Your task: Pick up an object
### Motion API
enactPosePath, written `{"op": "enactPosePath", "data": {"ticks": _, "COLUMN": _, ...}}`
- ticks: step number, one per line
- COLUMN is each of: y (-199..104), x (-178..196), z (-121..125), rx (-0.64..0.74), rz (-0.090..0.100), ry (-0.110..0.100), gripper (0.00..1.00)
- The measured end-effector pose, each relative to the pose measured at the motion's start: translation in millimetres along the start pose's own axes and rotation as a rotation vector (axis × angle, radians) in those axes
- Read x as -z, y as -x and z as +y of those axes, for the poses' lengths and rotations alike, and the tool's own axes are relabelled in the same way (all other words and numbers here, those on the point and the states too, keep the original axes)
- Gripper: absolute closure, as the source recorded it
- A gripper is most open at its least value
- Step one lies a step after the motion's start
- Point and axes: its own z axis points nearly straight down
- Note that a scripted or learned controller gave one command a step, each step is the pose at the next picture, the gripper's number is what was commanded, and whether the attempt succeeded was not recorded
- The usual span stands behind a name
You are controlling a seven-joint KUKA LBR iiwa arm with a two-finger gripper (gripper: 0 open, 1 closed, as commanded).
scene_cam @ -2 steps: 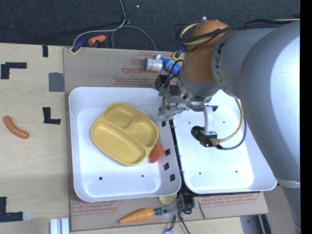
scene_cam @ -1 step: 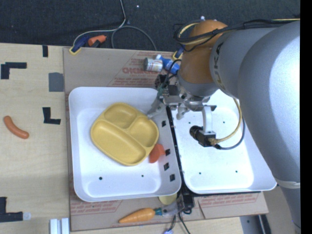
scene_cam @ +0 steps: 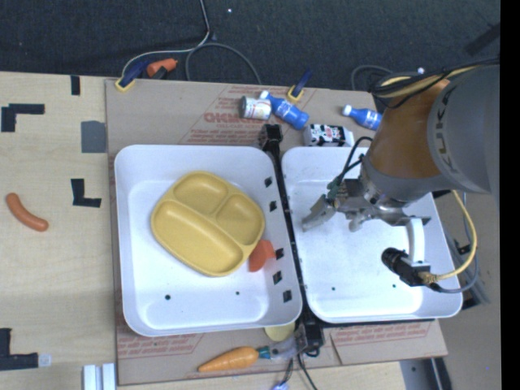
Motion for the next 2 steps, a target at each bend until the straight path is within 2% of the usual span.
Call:
{"op": "enactPosePath", "data": {"ticks": 1, "y": 77.6, "x": -54.6, "z": 122.3, "rx": 0.011, "rz": -0.002, "ry": 0.016, "gripper": 0.0}}
{"op": "enactPosePath", "data": {"ticks": 2, "y": 47.1, "x": -97.1, "z": 70.5, "rx": 0.01, "rz": 0.003, "ry": 0.0, "gripper": 0.0}}
